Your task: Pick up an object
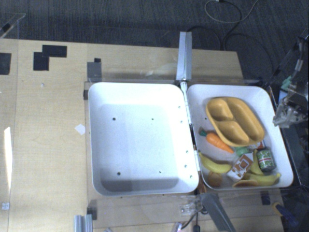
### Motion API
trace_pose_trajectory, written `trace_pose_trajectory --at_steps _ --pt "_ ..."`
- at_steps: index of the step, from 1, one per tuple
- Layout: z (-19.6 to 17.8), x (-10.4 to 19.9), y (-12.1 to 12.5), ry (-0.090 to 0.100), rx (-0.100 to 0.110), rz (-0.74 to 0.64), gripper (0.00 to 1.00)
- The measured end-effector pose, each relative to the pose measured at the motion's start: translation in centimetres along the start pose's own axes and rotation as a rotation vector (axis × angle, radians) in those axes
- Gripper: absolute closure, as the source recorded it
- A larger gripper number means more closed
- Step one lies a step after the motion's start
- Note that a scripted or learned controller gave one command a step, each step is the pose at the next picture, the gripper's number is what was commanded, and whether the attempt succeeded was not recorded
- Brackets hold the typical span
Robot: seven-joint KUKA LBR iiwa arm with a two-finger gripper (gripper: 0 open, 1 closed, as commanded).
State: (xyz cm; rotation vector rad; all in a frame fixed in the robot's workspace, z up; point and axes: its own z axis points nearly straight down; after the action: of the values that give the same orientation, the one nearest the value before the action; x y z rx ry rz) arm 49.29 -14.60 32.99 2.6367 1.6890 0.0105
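The right bin (198,111) holds a yellow two-part dish (235,120), an orange carrot (218,141), two yellow bananas (215,165) (263,179), a small green can (265,160), a small red and white carton (241,166) and a brown piece (215,179). My gripper (287,114) hangs at the right edge of the view, just past that bin's right rim, with nothing seen in it. The arm above it is mostly cut off.
The left bin (140,134) lies beside the right one, split from it by a metal rail (185,57). Black cables (227,11) trail over the dark floor at the back. The wooden bench (43,129) stretches out to the left.
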Motion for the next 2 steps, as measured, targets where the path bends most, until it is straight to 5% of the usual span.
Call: trace_pose_trajectory --at_steps 2 --pt "-2.2 0.2 0.3 0.000 -0.008 -0.019 1.00"
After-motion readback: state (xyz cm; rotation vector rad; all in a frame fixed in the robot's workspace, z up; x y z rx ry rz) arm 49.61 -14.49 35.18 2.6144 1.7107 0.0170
